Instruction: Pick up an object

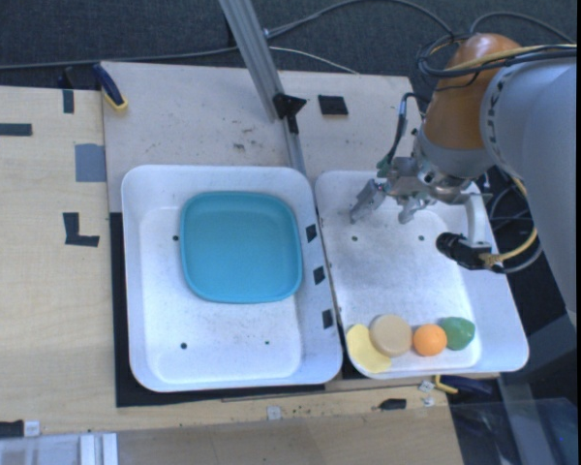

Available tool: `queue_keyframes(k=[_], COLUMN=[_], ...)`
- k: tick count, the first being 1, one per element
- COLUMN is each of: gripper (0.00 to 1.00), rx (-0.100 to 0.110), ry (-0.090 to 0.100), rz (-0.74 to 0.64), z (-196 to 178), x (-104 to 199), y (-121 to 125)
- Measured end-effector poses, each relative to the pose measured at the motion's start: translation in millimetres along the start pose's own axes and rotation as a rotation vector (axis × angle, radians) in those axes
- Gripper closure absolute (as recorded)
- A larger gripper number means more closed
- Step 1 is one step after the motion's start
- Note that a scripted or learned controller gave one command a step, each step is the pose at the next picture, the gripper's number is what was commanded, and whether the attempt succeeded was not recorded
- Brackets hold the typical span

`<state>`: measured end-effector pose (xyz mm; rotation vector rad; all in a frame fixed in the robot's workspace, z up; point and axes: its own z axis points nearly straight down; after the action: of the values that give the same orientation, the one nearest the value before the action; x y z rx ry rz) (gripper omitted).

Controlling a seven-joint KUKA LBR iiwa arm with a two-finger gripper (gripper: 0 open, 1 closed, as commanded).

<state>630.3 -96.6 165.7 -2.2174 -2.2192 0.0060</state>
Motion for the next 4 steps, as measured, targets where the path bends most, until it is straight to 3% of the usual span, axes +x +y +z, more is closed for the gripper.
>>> queue_keyframes(k=[1,2,3,4], gripper=[0.00,0.00,1.00,1.00], rx=[0.001,-0.006,-0.007,-0.008], ry=[0.000,-0.001,-0.001,-0.001], rz=[0.000,0.000,0.000,0.000], z=[63.4,77.0,66.0,24.2], x=[-0.7,-0.3,-0.3,0.1], y=[1.6,1.8,2.1,1.6])
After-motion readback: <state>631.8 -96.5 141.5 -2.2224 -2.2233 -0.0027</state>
